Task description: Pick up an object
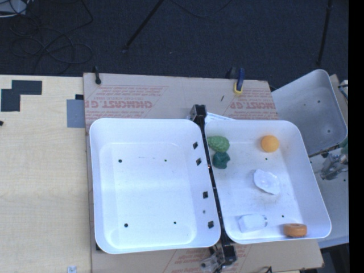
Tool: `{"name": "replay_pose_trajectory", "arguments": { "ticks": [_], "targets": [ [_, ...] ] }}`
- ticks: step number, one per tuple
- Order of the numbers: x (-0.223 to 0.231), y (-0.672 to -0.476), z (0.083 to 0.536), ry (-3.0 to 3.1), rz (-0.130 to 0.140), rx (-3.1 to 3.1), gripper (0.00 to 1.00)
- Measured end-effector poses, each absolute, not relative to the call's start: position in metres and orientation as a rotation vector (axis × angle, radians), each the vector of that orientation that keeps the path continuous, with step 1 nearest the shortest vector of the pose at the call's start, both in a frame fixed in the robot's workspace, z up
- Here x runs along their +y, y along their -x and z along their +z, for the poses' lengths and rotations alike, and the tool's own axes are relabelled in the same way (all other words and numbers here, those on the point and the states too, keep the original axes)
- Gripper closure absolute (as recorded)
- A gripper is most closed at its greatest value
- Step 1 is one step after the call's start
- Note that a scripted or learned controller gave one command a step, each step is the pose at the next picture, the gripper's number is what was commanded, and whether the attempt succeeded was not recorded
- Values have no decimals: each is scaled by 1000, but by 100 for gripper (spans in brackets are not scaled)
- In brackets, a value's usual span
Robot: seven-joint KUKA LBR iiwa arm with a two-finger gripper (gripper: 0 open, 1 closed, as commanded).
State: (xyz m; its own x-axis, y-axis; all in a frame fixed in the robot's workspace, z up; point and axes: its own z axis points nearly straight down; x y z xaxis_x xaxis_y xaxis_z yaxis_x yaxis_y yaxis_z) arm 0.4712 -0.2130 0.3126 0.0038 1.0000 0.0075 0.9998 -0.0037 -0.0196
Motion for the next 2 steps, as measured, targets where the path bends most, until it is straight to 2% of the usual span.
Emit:
{"name": "replay_pose_trajectory", "arguments": {
  "ticks": [1, 2],
  "targets": [
    [-212, -474, 230, 2214, 7, -2213, 100],
    [-212, -481, 165, 2216, 5, -2214, 100]
  ]
}}
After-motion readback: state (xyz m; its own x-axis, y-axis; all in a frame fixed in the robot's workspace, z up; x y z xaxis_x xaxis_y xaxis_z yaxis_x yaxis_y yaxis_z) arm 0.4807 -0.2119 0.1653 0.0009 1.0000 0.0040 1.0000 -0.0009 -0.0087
